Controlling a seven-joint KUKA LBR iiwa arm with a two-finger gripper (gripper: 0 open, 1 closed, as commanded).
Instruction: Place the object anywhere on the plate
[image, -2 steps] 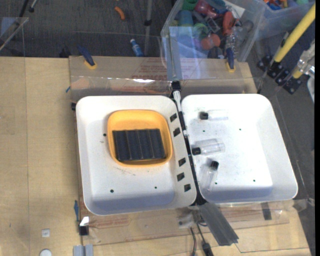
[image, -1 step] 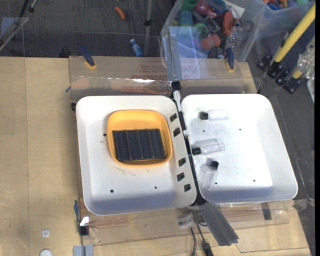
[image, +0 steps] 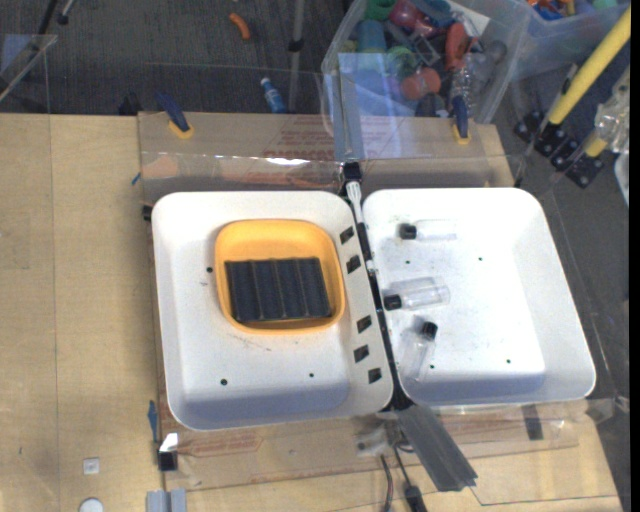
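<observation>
An orange square plate (image: 232, 242) lies in the left white bin (image: 190, 350). A black ribbed rectangular object (image: 278, 290) rests flat on the plate, covering its middle and front part. In the right white bin (image: 520, 310) lie three small clear vials with black caps: one near the back (image: 425, 232), one in the middle by the divider (image: 415, 296), and one toward the front (image: 420, 340).
A ridge with several black tabs (image: 360, 295) separates the two bins. Behind the bins stands a clear plastic box (image: 430, 60) full of coloured items. A yellow bar with black clamps (image: 580, 90) hangs at the upper right. Wooden bench surface (image: 70, 300) extends to the left.
</observation>
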